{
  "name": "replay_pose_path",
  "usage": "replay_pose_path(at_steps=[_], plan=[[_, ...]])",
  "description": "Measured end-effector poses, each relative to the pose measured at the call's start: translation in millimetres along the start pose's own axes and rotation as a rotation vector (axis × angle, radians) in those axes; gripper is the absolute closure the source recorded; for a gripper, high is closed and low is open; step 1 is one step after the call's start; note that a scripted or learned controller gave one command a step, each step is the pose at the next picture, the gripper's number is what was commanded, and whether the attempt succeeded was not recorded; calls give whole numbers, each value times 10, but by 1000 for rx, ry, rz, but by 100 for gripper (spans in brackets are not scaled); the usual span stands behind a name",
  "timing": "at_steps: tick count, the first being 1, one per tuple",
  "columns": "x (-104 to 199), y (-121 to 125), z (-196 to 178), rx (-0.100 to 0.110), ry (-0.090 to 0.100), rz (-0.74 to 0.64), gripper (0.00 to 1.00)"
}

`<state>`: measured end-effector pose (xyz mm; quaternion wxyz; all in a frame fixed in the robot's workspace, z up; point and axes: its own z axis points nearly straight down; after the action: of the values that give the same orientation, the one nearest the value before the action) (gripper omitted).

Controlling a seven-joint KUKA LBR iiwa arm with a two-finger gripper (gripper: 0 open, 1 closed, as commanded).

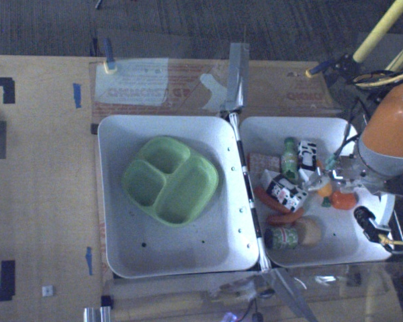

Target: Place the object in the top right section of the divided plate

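Orange-banded arm (388,129) reaches in well right of the green plate (171,180). Its gripper (328,175) sits low over a small orange object (326,190) in the cluttered right bin (336,248). Spread or pinching? Cannot tell. The left bin (121,247) surrounds the plate.

Divided plate (170,180): smooth green plastic, faintly glossy. Bins (121,240): matt white plastic. Bench (40,200): pale, matt wood. Arm's band (389,123): glossy orange.
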<state>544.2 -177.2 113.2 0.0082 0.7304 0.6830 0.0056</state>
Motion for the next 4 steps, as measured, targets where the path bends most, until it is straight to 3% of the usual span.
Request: replay_pose_path(at_steps=[1, 2, 3, 4], plan=[[1725, -72, -718, 19, 4, -112, 0], [1687, 476, -709, 19, 4, -154, 0], [1696, 488, -809, 16, 3, -157, 100], [1217, -692, -1741, 21, 5, -233, 100]])
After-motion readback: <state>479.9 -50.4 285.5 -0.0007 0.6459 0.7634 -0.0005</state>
